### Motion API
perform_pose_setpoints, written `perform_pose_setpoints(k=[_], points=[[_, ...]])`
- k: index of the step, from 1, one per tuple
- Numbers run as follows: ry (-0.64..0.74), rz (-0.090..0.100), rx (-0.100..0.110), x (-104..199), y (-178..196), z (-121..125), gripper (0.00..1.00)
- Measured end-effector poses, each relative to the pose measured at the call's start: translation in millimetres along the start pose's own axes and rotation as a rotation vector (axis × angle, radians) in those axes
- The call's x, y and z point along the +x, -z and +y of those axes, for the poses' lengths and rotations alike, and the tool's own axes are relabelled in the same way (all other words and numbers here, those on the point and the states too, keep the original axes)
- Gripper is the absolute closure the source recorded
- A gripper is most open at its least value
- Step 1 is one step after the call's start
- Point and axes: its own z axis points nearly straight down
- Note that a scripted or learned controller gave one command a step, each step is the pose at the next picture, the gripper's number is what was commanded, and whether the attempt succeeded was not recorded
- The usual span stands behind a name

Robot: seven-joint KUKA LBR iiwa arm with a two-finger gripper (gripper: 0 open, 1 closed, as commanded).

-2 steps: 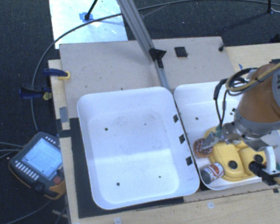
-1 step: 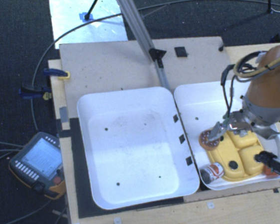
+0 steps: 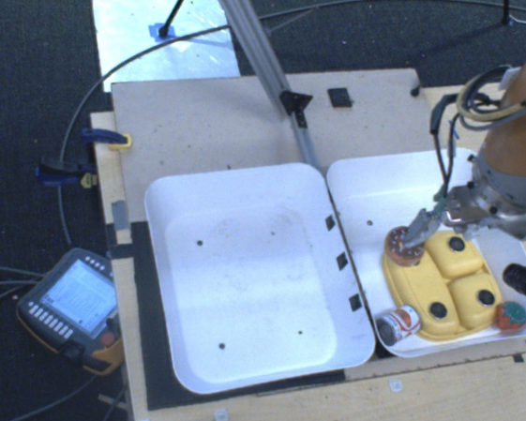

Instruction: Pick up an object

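The gripper hovers over a brown ring on the yellow tray, crowded against the right bin's front edge; I cannot tell the jaws' state.

Both white bins look like smooth, slightly glossy plastic. The yellow block in the right bin looks like shiny moulded plastic. The table around the bins is matt and board-like; the floor beyond it looks rough and carpet-like.
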Motion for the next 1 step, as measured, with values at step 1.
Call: perform_pose_setpoints(k=[1], points=[[0.001,0.000,0.000,8.5,51.3,7.7,1.00]])
